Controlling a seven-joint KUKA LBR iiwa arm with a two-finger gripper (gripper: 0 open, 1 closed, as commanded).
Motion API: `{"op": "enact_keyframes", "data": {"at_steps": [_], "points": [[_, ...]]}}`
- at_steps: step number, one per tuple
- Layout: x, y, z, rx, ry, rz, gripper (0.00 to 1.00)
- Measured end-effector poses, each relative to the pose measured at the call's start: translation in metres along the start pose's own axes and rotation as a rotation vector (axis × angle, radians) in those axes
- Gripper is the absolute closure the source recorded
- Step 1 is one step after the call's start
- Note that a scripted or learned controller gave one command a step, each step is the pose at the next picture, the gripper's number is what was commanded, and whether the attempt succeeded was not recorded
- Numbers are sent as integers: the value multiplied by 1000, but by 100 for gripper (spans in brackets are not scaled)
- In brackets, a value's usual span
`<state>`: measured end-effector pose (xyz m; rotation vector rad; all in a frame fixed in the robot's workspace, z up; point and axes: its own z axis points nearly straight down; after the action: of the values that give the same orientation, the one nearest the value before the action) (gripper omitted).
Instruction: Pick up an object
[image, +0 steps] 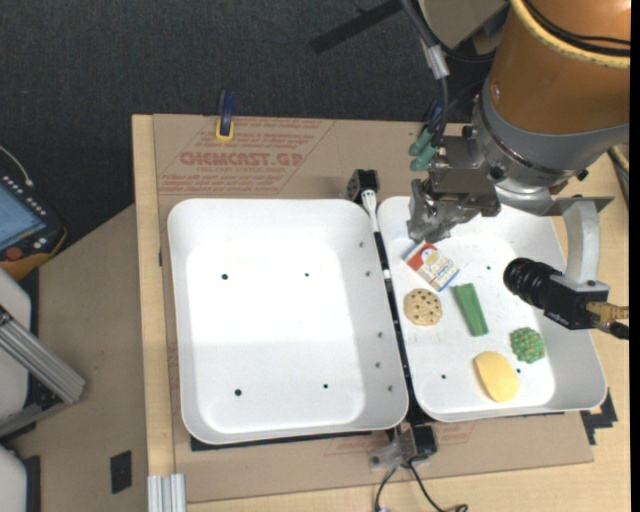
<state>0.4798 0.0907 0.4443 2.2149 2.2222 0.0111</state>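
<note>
My gripper (430, 228) hangs over the back left part of the right bin (578, 392). Just below it in the view lies a small red, white and blue carton (433, 266), tilted, its upper corner close to the gripper's tip. I cannot make out whether they touch. A round chocolate-chip cookie (423, 307) lies in front of the carton. Beside the cookie is a green oblong block (470, 308). A knobbly green piece like broccoli (527, 344) and a yellow lemon-like piece (496, 376) rest near the bin's front right.
The left bin (182, 300) stands beside the right one, their rims meeting along a dark centre strip (385, 280). Both sit on a cardboard sheet (250, 150) with a blue and yellow clip (226, 118) at its back edge. The arm's orange band (570, 60) looms over the right bin's back.
</note>
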Motion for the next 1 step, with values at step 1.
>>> {"op": "enact_keyframes", "data": {"at_steps": [1], "points": [[-51,-2,73,15,-4,9,100]]}}
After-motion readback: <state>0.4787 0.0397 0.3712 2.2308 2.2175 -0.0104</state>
